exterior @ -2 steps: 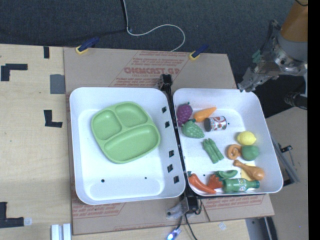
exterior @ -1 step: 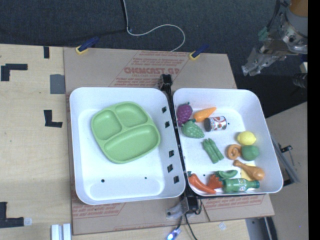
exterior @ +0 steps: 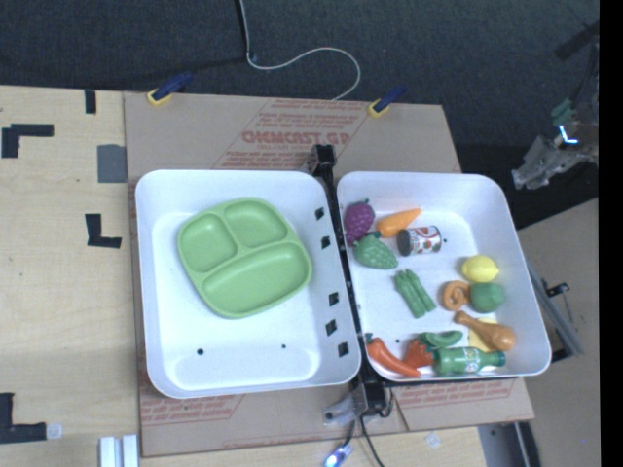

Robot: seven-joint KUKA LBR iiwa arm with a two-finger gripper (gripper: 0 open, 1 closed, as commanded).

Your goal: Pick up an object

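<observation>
Wooden counter bearing a green divided plastic plate, small toy foods to its right; jaws' state unclear.

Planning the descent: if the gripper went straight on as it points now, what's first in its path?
Probably the right bin at its upper-right rim, or the dark surface beside it; the gripper is blurred, so heading and depth are unclear.

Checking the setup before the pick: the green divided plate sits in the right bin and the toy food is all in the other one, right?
Not quite. The camera view shows the green divided plate in the left bin, and the toy food in the right bin.
</observation>
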